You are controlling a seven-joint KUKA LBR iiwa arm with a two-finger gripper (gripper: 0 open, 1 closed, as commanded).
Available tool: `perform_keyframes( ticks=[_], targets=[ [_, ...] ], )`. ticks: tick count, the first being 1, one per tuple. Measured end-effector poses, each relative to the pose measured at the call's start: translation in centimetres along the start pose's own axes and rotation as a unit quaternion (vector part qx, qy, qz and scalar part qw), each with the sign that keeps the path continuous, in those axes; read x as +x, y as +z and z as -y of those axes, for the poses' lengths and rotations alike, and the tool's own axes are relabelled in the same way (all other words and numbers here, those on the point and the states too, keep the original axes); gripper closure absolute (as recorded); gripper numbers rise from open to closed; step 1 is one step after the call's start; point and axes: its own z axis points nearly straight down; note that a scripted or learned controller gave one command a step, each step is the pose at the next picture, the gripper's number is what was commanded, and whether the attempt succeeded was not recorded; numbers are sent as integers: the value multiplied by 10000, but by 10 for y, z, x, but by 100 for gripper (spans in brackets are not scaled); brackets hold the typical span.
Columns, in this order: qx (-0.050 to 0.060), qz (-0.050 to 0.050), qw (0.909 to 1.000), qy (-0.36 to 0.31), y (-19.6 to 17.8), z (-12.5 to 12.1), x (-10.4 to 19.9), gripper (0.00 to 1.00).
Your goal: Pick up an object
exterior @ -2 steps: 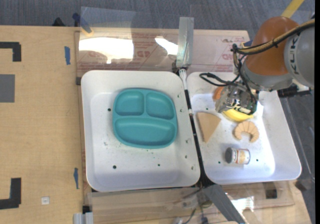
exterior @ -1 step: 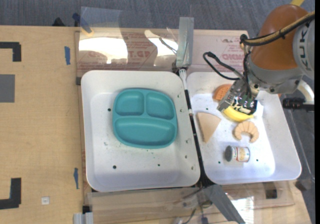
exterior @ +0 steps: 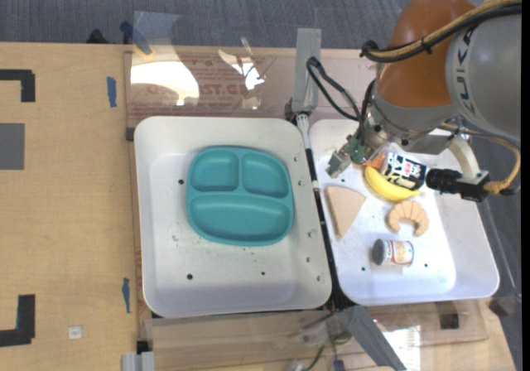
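Note:
The right bin [exterior: 469,272] holds several small items. A yellow banana [exterior: 386,185] lies near its back, with a black-and-white carton [exterior: 407,169] against it. A tan wedge [exterior: 344,207] lies near the bin's left wall, a croissant [exterior: 409,217] sits right of it, and a small can [exterior: 392,252] lies on its side in front. My gripper [exterior: 338,166] hangs at the back left of this bin, just above the wedge's top edge and left of the banana. I see nothing held in it. The arm's wrist hides the bin's back middle.
A teal divided plate [exterior: 241,195] lies in the middle of the left bin [exterior: 157,220]. A raised divider [exterior: 313,195] separates the two bins. Black cables [exterior: 331,88] loop off the arm above the right bin's back edge.

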Motion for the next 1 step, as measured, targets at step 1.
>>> perform_keyframes(
  ticks=[1],
  targets=[
    [50,-31,9852,1716,38,-4,60,100]
  ],
)
